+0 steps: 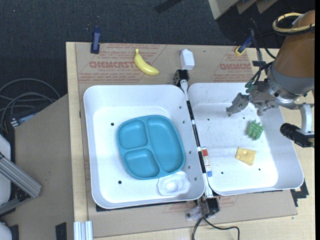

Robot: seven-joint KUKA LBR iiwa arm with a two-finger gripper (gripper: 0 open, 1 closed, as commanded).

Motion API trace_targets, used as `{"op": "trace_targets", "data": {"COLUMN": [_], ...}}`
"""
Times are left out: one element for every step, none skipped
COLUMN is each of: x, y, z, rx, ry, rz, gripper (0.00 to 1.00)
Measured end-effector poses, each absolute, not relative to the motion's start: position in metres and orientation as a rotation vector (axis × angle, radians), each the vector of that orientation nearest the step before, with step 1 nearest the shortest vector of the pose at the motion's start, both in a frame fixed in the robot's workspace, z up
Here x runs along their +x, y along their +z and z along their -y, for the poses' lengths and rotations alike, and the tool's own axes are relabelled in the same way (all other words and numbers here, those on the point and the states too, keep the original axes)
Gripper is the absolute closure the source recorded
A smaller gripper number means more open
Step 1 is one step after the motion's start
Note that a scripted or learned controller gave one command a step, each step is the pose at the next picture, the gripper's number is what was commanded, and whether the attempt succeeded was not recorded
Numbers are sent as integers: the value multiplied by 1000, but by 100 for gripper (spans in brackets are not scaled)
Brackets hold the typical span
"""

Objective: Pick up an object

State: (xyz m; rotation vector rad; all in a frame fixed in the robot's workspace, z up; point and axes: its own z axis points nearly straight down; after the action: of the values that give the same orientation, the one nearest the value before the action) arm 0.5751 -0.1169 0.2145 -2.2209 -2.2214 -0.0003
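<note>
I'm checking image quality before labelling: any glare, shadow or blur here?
Camera view: lighting is even, with soft glare on the white bins; the blue plate casts a faint shadow; the pincer looks slightly blurred; the green toy and yellow block are small but distinct.

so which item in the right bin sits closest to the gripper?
The green toy, just below the gripper. The yellow cheese wedge lies farther down the bin.
</note>
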Motion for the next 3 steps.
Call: {"op": "trace_targets", "data": {"x": [620,598,583], "y": [175,104,84], "z": [159,212,189], "rx": [-2224,-2221,-2219], "ry": [1,3,1], "rz": [2221,2219,2220], "gripper": [0,0,0]}}
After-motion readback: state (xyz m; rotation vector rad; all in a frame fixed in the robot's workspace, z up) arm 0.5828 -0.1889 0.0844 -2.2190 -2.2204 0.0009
